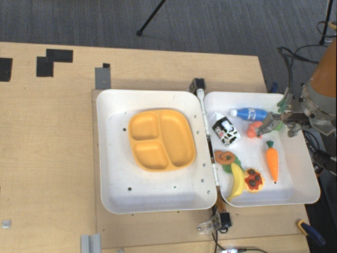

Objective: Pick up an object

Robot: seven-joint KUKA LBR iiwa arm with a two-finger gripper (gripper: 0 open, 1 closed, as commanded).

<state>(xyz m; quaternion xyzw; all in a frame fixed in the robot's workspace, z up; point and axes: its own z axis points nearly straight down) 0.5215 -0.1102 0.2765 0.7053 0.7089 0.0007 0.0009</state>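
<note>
So the claw (277, 124) is sitting over the far right part of the right bin (295, 194), and its two fingers look spread apart with nothing clamped between them. Its left fingertip (267, 126) is just beside a small red-pink object (254, 130), maybe touching it, can't really tell from this angle. Right behind that, a blue bottle (248, 113) lies on its side near the bin's far edge. A carrot (272, 161) lies just in front of the claw, green top pointing toward it. Further left there's a black-and-white toy (225, 130) near the bin's left edge, and toward the near left corner a brown-and-green round thing (226, 157), a banana (237, 181) and a red-orange lumpy item (253, 179) touching the banana. The left bin (113, 194) holds a yellow divided plate (162, 139) roughly in its middle. Both bins sit on the wooden counter (47, 167).
</note>
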